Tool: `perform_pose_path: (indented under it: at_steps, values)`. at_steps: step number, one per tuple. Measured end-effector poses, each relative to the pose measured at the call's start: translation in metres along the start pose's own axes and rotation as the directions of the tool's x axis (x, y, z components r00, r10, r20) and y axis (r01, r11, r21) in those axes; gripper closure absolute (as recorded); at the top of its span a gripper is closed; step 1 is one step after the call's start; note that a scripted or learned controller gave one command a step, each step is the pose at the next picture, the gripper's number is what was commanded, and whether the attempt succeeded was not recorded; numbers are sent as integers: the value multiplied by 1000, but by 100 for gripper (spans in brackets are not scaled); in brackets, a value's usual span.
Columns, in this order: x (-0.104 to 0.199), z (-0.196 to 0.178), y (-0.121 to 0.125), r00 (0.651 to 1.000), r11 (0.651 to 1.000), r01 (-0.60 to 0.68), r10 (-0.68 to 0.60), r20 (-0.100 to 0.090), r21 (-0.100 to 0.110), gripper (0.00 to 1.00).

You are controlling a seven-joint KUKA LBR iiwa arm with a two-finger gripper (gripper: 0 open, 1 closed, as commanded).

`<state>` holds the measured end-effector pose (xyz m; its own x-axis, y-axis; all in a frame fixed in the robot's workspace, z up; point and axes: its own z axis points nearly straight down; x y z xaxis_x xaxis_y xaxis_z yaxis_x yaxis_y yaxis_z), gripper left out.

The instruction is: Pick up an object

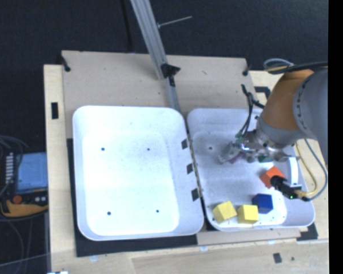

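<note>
Here the gripper hangs low over the middle of the right bin, reaching in from the right under the grey arm with its orange band. Whether it is spread or closed, I cannot tell; the view blurs there, and nothing shows clearly between its tips.

The blocks lie on the near side of the gripper, toward the bin's front rim. An orange block sits just beside the wrist, partly hidden by it. A blue block lies farther toward the front, with two yellow blocks side by side by the front rim, near the blue one.

Away from the gripper, across the divide, stands the left bin.
</note>
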<state>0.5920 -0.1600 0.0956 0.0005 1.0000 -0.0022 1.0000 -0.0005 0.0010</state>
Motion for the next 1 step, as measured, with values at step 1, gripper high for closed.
perform_pose_path:
  at_steps: [1]
  values:
    - [-1,-14,2,1000,1000,-5,5,1,-7,100]
